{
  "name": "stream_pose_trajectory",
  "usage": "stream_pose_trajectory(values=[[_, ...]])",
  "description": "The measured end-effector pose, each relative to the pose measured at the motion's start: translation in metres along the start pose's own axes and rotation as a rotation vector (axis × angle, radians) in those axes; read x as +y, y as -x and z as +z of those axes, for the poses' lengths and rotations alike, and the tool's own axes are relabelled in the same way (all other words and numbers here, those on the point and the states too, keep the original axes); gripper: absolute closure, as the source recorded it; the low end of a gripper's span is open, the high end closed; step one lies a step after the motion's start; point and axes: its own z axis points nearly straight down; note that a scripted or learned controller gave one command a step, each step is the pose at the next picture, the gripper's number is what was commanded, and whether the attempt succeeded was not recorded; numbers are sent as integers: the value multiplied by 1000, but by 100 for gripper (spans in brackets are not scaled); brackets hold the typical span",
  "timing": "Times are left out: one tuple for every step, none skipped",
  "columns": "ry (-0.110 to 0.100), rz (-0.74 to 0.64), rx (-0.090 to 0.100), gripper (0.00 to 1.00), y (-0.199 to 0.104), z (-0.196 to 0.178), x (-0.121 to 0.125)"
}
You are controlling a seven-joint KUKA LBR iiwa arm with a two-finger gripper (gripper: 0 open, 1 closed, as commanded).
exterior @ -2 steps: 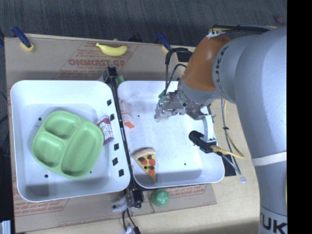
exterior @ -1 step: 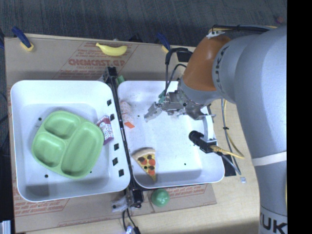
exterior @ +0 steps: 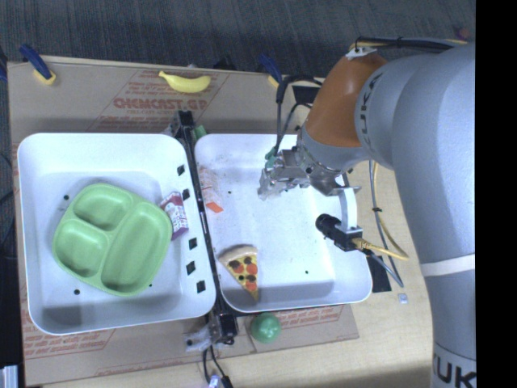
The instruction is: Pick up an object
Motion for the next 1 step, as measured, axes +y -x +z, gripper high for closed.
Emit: stream_pose_trajectory(values=[[0, -1, 0, 0, 0, 0, 0]])
